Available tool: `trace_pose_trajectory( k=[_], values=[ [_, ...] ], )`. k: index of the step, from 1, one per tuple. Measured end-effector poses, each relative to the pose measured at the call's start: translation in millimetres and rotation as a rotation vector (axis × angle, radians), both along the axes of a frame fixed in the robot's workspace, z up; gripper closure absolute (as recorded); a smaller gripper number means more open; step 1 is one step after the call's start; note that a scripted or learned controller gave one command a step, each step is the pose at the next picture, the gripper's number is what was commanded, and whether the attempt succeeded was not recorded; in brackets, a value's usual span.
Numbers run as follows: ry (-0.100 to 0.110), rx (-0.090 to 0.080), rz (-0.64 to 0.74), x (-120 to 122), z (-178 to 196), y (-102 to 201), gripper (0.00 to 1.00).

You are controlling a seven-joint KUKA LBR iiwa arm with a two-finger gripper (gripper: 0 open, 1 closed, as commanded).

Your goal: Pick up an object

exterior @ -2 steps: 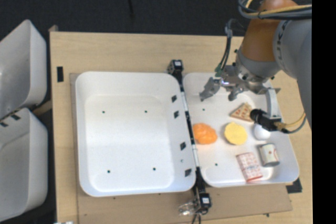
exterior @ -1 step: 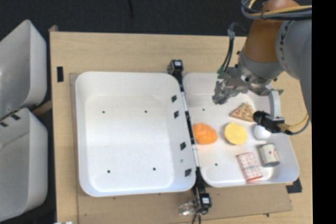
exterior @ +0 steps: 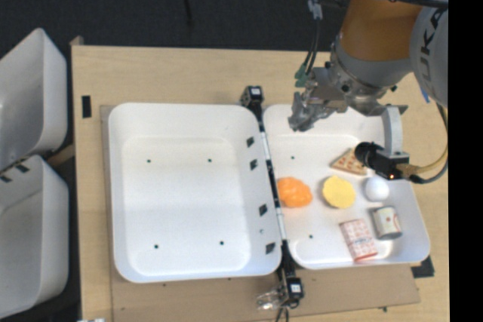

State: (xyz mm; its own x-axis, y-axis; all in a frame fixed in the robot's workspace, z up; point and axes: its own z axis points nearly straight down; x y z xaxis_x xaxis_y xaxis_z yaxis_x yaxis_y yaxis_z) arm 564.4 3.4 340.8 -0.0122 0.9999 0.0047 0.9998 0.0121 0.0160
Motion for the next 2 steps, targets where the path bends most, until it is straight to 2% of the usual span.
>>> trace_pose_trajectory(
  k=[1,2],
  values=[
    [0.007,-0.002,-0.004,-16.6,55.0,45.7,1.0],
    [0.016,-0.005,-0.008,-16.8,37.4,68.7,1.0]
  ],
)
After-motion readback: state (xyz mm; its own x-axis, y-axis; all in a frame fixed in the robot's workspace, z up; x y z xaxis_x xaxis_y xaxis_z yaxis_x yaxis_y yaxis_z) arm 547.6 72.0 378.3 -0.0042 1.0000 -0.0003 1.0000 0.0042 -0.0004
